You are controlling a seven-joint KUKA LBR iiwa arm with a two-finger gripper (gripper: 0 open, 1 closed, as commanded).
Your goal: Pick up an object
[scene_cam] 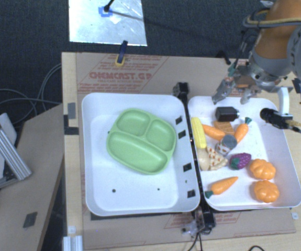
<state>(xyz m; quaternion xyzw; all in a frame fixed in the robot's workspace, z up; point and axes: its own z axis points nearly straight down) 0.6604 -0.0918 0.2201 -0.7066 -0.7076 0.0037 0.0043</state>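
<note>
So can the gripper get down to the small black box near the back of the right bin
Probably yes. The gripper hangs just above and behind the small black box, whose top is uncovered; an orange toy carrot lies close in front.

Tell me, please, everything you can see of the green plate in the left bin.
The green plate is pale green, looks like smooth plastic, and has a rounded outline with raised ridges dividing it into three sections: one long one along its lower left side and two smaller ones toward the upper right. It lies flat, right side up, turned at a slant in the upper middle of the left bin. Its sections hold nothing. It rests on the bin's white floor, apart from the walls, and nothing else touches it.
</note>
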